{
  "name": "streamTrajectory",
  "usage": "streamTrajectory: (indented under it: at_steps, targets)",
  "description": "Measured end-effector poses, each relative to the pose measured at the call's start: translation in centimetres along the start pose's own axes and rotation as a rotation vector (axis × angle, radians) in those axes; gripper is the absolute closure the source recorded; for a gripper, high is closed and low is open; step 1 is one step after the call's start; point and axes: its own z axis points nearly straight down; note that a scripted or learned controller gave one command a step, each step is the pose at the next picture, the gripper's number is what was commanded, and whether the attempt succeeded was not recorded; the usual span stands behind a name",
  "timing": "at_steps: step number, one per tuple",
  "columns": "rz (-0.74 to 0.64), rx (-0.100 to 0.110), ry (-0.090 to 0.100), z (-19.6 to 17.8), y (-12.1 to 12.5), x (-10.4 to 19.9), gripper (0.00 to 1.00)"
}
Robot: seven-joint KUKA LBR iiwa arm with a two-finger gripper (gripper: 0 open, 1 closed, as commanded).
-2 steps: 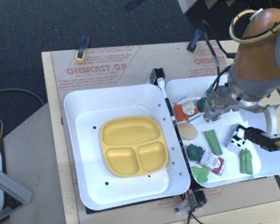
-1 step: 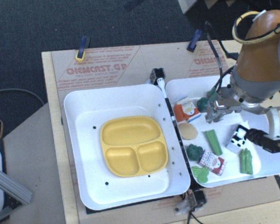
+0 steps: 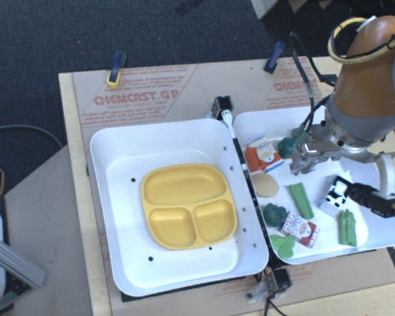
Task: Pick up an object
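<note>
You can see the gripper [image 3: 302,159] low over the right bin [image 3: 393,236], just right of the orange carton [image 3: 262,157], but you cannot tell how it is set or whether it grips anything.

Starting at the left, the left bin [image 3: 118,196] holds a yellow divided tray [image 3: 187,205], with bare white floor all around the tray. Right of the tray, past the shared wall, the right bin carries the things to pick: the orange carton, a tan round piece [image 3: 265,185] below it, a dark green lump [image 3: 274,214], a green stick [image 3: 300,201], a red packet [image 3: 300,229], a black-and-white block [image 3: 336,194] and a green pod [image 3: 347,228]. Right of the carton, the arm [image 3: 367,82] covers the bin's far corner.
</note>
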Motion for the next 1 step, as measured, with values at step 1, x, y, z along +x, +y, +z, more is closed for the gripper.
streamTrajectory:
  at_steps: [1]
  targets:
    - [0.001,0.001,-0.001,0.73,-0.43,0.00,1.00]
